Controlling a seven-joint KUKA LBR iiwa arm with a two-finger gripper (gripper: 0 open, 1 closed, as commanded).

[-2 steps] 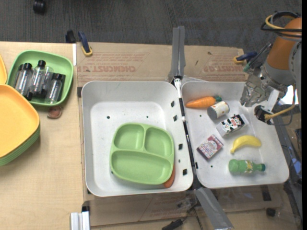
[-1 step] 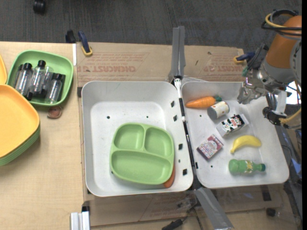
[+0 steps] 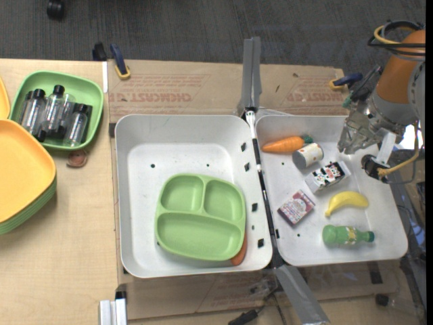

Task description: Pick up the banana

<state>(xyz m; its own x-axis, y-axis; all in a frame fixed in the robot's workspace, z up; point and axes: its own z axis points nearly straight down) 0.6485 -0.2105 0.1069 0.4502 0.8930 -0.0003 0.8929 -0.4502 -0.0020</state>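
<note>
The yellow banana (image 3: pixel 347 202) lies in the right bin (image 3: pixel 389 246), near its right side, curved and lying flat. My gripper (image 3: pixel 352 143) hangs over the bin's far right corner, above and behind the banana, well apart from it. The grey arm with its orange band comes in from the right edge of the camera view.
The right bin also holds a carrot (image 3: pixel 284 144), a small white can (image 3: pixel 308 156), a patterned card box (image 3: pixel 328 175), a purple packet (image 3: pixel 296 207) and a green bottle (image 3: pixel 346 235). A green divided plate (image 3: pixel 201 217) lies in the left bin (image 3: pixel 128 181). Orange plates (image 3: pixel 24 178) and a green tray of bottles (image 3: pixel 57 110) sit at left.
</note>
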